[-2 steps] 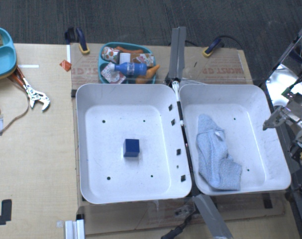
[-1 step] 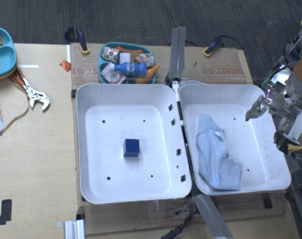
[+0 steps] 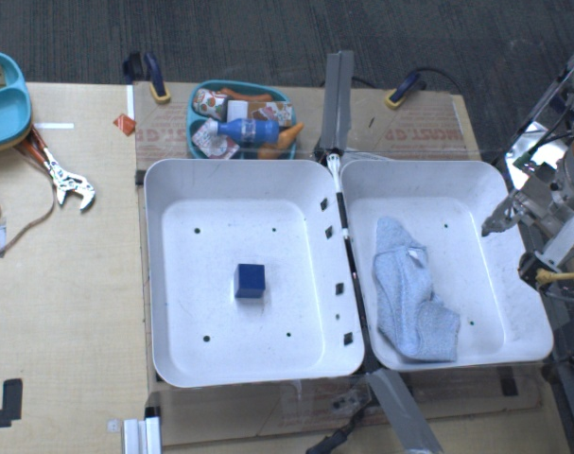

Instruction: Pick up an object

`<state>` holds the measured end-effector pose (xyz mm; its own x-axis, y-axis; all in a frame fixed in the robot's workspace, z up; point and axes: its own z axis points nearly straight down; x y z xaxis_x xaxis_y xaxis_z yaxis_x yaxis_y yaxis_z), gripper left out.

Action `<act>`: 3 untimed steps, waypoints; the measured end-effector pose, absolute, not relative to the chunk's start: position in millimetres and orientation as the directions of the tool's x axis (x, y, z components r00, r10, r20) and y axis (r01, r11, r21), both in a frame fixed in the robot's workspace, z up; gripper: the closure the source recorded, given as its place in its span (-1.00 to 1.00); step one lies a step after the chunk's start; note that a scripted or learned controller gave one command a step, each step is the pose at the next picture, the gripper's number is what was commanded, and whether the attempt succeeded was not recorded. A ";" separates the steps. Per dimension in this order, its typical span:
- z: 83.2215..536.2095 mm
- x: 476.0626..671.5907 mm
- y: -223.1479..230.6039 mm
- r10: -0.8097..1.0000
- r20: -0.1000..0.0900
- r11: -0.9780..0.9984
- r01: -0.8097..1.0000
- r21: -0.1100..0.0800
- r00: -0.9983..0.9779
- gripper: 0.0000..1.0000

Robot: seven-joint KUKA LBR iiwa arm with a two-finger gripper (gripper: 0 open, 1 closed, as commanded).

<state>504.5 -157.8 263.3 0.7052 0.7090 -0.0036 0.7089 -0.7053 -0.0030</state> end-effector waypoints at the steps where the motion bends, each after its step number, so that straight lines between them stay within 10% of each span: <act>1: 233.3 521.0 -190.3 0.566 -0.004 -0.824 0.566 -0.002 0.824 -1.00; 3: 261.1 513.8 -220.4 0.213 -0.004 -0.977 0.213 -0.001 0.977 -1.00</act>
<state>513.8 -220.4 261.1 0.9770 0.2134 -0.0044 0.2134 -0.9770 -0.0007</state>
